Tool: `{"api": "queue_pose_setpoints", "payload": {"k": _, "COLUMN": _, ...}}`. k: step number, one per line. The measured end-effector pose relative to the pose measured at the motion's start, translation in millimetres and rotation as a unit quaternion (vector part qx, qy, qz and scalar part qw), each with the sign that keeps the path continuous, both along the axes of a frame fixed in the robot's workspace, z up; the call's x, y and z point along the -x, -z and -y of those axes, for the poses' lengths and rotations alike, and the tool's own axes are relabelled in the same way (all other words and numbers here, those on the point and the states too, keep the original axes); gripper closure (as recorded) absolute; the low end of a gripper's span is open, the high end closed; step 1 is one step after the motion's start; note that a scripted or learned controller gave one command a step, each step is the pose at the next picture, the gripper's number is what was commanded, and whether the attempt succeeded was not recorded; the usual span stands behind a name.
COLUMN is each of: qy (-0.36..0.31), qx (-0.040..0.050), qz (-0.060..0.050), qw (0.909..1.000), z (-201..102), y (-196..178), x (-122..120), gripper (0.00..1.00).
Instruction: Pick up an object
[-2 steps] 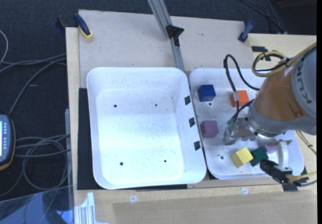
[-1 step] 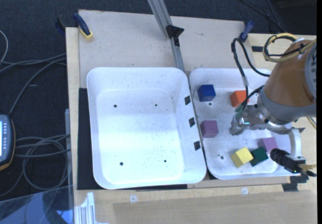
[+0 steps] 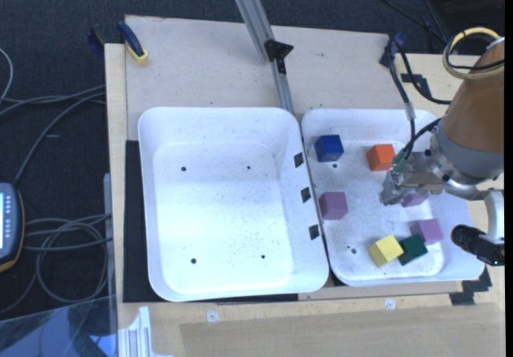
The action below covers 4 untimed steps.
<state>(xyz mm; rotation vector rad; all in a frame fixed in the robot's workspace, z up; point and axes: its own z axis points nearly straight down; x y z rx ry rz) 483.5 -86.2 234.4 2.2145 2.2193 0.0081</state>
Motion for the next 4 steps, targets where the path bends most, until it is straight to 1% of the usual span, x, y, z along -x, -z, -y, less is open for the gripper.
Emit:
{"api": "queue_pose_setpoints", "payload": {"k": 1, "qy": 0.000, "qx": 0.0000, "qz": -0.001, "qw": 1.0000, "z": -0.1, "y": -42.5, "x": -1.5, "gripper": 1.00}}
{"api": "queue_pose_setpoints", "payload": {"k": 2, "qy": -0.002, "qx": -0.0006, "qz": -0.003, "qw": 1.0000, "z": -39.7, "y": -25.5, "x": -31.5, "gripper": 1.00}}
{"api": "queue_pose_setpoints", "payload": {"k": 3, "qy": -0.002, "qx": -0.0007, "qz": -0.003, "qw": 1.0000, "z": -83.8, "y": -13.7, "x": -72.7, "gripper": 1.00}}
{"api": "queue_pose_setpoints", "payload": {"k": 4, "qy": -0.002, "qx": -0.0014, "qz": -0.002, "qw": 1.0000, "z": -126.4, "y": -21.4, "x": -103.8, "gripper": 1.00}}
